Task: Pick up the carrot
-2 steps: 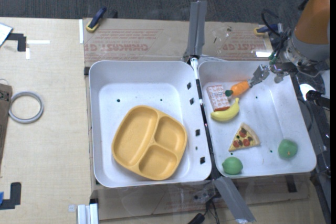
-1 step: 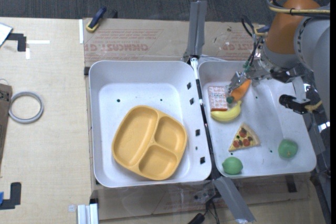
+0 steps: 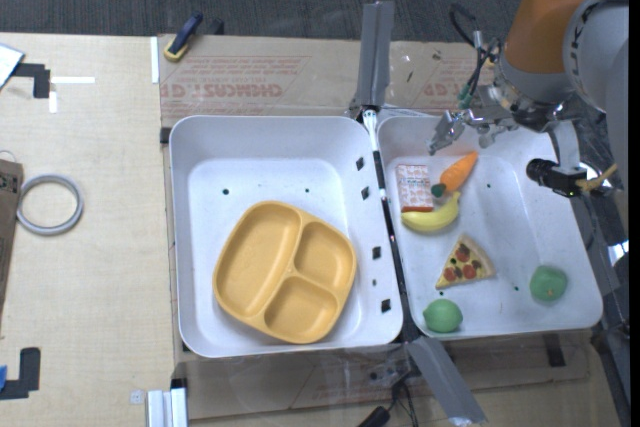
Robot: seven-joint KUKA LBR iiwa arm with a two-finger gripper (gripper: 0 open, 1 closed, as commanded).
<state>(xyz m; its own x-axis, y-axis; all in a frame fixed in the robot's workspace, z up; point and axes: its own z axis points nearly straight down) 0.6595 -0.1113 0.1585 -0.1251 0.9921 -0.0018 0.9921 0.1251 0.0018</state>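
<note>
The grey arm with its orange band [image 3: 560,5] is cut off by the frame's right edge and upper right corner, so its upper links cannot be followed. The gripper [image 3: 452,127], a small metal shape at the top of the right white bin [image 3: 585,255], is too small to tell how it stands. The white and red packet [image 3: 414,185] carries print too small to read, and the yellow banana [image 3: 432,216] covers its lower edge. At the far left, a brown object [image 3: 8,205] is cropped by the frame's edge.
</note>
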